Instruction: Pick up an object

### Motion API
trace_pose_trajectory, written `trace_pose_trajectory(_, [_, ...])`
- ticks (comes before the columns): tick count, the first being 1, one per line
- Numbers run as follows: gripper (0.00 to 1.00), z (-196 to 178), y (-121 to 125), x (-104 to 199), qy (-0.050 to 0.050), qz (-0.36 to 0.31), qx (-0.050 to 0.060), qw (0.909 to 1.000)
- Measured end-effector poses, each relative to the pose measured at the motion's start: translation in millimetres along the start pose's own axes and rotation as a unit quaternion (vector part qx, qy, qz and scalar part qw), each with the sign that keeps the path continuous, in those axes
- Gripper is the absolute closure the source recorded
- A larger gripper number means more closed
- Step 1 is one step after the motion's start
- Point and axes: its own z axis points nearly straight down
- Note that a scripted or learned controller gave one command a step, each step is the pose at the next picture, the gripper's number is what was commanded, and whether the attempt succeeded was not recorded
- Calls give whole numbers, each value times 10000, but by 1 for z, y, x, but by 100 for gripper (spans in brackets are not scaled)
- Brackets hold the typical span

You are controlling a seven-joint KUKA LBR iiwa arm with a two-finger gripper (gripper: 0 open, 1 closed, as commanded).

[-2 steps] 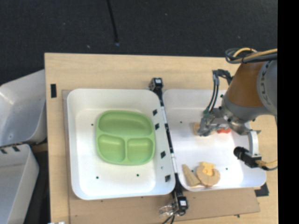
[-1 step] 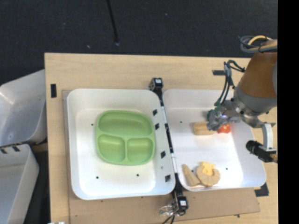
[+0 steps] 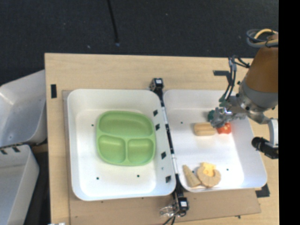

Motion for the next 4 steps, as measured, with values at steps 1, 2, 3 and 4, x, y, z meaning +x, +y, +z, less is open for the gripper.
trace_pose_trajectory(1, [100,-10,16,50,9,-35,11,10000])
trace_pose_trajectory(2, [100,-15,45,103,8,-33,4,10000])
trace_pose_trajectory(3, [100,-4,67,147,5,-28,13,10000])
trace_pose_trajectory(4, [100,-7,82,207,11,-36,8,10000])
